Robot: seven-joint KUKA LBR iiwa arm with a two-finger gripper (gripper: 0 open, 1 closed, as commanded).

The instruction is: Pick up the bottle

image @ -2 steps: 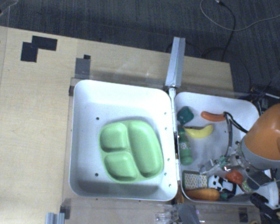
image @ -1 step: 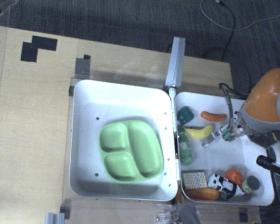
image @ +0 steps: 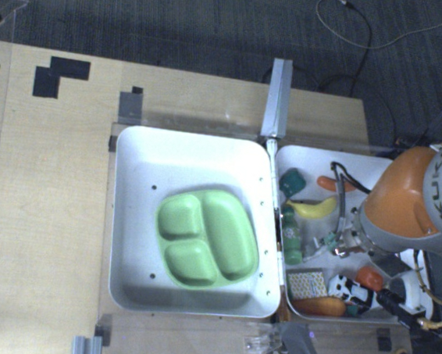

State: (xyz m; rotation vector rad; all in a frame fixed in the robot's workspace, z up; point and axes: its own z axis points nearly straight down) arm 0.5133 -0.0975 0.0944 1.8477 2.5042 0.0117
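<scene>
End effector: two-finger end effector low inside the right bin, under the grey arm with its orange band; whether it is released or clenched, I cannot tell, and nothing can be made out in its grasp.
Bottle: small clear green-tinted plastic bottle lying along the left wall of the shallow white right bin, just left of the end effector, apart from it as far as I can judge.
Neighbours: yellow banana-shaped toy just beyond the bottle; dark green round piece farther off; checked square pad and orange oblong toy on the near side.
Left bin: shallow white left bin holding a light green three-compartment tray.
Desk: pale wooden desk carrying both bins.
Step (judged): approach; bottle not yet lifted.
Next move (judged): shift left over the bottle, straddle its body, close, lift clear of banana and wall.
</scene>
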